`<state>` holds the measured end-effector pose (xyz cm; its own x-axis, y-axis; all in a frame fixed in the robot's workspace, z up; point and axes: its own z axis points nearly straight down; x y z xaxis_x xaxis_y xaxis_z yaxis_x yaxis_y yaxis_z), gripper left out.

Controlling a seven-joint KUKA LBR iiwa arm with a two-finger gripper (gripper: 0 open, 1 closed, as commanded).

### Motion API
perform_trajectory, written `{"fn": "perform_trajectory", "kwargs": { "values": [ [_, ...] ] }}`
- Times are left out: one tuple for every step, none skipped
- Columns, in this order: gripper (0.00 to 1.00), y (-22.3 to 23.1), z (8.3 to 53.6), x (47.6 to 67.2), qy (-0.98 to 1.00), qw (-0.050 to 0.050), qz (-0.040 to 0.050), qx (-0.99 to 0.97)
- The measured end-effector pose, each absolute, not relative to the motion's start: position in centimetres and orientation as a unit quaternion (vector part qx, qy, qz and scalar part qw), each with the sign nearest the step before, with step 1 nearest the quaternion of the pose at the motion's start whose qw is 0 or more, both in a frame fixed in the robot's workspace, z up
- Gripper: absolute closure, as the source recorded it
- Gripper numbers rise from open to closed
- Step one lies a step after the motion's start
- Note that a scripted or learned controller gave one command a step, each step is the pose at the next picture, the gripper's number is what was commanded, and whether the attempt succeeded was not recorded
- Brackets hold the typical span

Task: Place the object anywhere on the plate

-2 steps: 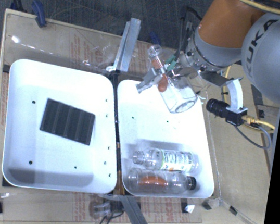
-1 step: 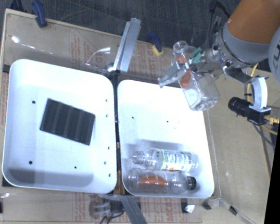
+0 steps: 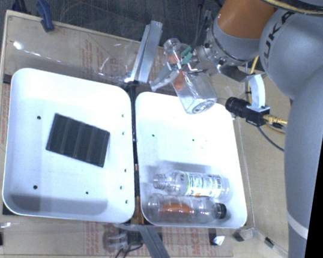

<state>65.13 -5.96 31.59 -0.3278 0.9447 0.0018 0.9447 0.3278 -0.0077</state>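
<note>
Plate, a dark ribbed rectangular slab (image 3: pixel 78 139), lies flat in the left white bin (image 3: pixel 29 83), bare on top. A clear plastic bottle (image 3: pixel 192 94) hangs tilted over the right bin's far rim, pinched in the tool (image 3: pixel 186 65) below the orange-banded arm. Carrying looks underway; next it must travel left over the divider.

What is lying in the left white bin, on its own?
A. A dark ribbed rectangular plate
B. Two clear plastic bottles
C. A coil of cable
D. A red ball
A: a dark ribbed plate lies flat on the floor of the left bin, while the two clear bottles lie side by side in the right bin.
</note>
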Motion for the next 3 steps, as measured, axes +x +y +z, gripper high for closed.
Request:
{"fn": "perform_trajectory", "kwargs": {
  "values": [
    [1.00,-5.9,32.5,65.2,-0.817,0.003,0.0038,-0.577],
    [1.00,-5.8,33.4,65.2,-0.818,0.004,0.0053,-0.575],
    [1.00,-5.8,34.3,65.2,-0.819,0.005,0.0066,-0.573]
  ]
}}
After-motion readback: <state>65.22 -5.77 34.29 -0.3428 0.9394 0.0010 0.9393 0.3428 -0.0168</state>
